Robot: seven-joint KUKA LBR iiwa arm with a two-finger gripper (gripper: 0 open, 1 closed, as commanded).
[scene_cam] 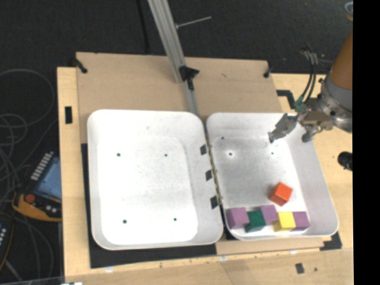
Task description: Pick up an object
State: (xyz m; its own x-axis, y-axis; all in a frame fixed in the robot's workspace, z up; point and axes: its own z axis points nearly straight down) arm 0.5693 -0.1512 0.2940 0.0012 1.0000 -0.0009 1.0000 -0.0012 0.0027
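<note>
Fingers spread, gripping nothing, above right bin; orange block near front

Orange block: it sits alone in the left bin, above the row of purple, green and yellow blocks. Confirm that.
Wrong bin. The camera view shows the orange block in the right bin, alone above the row of blocks at its near edge.

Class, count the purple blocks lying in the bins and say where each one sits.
3, all along the near wall of the right bin: one purple block leftmost, one behind the green and yellow blocks, one rightmost. Others could be hidden.
</note>
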